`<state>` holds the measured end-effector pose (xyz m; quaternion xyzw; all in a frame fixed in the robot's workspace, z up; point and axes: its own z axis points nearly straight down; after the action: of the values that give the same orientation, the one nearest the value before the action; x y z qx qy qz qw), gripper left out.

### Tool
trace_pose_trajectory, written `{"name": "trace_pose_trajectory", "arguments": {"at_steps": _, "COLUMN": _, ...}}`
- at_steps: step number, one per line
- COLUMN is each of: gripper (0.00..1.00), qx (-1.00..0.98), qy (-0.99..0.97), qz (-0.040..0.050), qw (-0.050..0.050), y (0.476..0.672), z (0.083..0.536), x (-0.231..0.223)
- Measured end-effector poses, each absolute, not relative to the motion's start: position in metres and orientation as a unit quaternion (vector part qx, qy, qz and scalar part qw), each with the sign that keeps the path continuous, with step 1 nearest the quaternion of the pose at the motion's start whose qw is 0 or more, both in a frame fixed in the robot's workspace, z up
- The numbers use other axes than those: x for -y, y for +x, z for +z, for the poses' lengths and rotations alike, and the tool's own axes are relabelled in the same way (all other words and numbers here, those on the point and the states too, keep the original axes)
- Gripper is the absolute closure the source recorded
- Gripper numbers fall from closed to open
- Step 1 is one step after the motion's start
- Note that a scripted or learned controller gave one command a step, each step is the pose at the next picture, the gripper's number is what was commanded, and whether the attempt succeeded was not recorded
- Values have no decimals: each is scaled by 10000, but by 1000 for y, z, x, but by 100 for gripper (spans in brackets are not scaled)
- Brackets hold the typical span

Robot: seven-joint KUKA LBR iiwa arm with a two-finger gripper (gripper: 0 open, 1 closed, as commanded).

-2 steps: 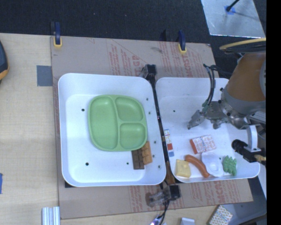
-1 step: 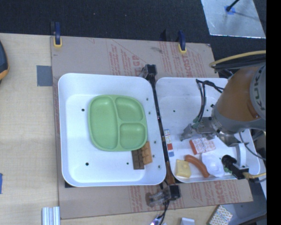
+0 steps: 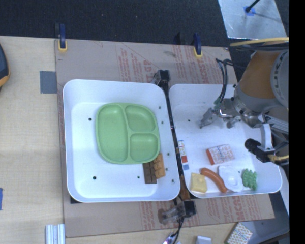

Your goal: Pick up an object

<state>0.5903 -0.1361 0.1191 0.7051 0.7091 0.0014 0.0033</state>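
Your desk (image 3: 25, 136) carries two white bins side by side. The left bin (image 3: 81, 184) holds a green divided plate (image 3: 127, 132) near its centre, with a brown chocolate bar (image 3: 154, 170) touching the plate's rim at five o'clock. The right bin (image 3: 193, 98) has your arm (image 3: 262, 83) over its two o'clock corner. The end effector (image 3: 213, 117) hangs at ten o'clock from the bin's centre, nothing between its fingers; you cannot tell whether they are apart or together. The pickable things cluster toward five o'clock: a red-and-white packet (image 3: 219, 153) near the centre, then along the bottom rim a white item (image 3: 232, 179), a sausage (image 3: 213, 179) touching it, a yellow wedge (image 3: 198, 182) and a green broccoli piece (image 3: 249, 179).
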Motion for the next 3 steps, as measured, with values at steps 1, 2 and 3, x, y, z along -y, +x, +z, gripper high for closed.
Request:
{"name": "trace_pose_trajectory", "arguments": {"at_steps": 1, "gripper": 0, "qx": -7088, "qy": 7055, "qz": -17, "qw": -6, "y": 533, "z": 94, "x": 134}}
{"name": "trace_pose_trajectory", "arguments": {"at_steps": 2, "gripper": 0, "qx": -7066, "qy": 7076, "qz": 2, "qw": 27, "y": 495, "z": 214, "x": 180}}
{"name": "trace_pose_trajectory", "arguments": {"at_steps": 3, "gripper": 0, "qx": -7105, "qy": 7037, "qz": -14, "qw": -31, "y": 514, "z": 131, "x": 115}}
